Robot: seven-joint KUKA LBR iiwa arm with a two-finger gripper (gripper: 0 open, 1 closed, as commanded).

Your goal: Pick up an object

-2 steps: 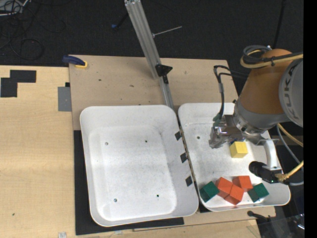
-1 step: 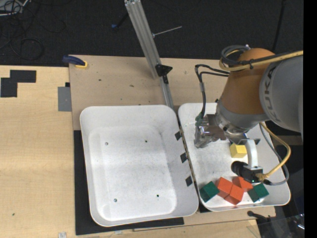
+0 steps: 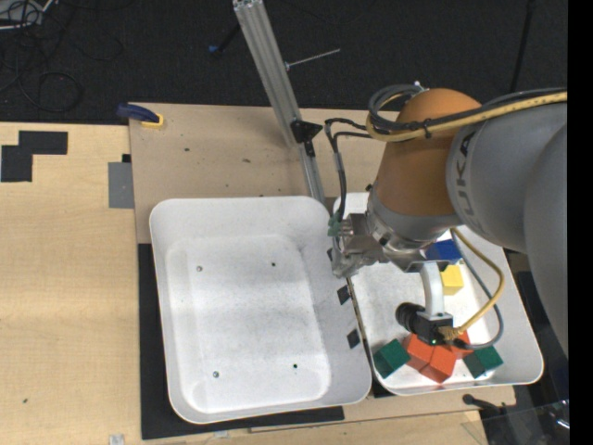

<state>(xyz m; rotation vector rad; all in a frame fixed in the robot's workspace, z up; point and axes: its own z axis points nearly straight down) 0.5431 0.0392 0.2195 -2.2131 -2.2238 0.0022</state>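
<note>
Several small blocks lie in the right bin (image 3: 519, 364). A green block (image 3: 390, 356), an orange-red block (image 3: 435, 361) and a second green block (image 3: 484, 361) cluster at its near edge. Further back, a yellow block (image 3: 452, 277) and a blue piece (image 3: 446, 248) sit partly hidden under the wrist. My gripper (image 3: 346, 251) hangs over the right bin's left rim near the far corner, well away from the near blocks. Nothing shows beneath it.
The left bin (image 3: 165, 248) lies beside the right one, their rims meeting below the gripper. A slanted aluminium rail (image 3: 274, 72) rises behind the bins. The bulky grey and orange arm (image 3: 435, 156) covers the right bin's far half.
</note>
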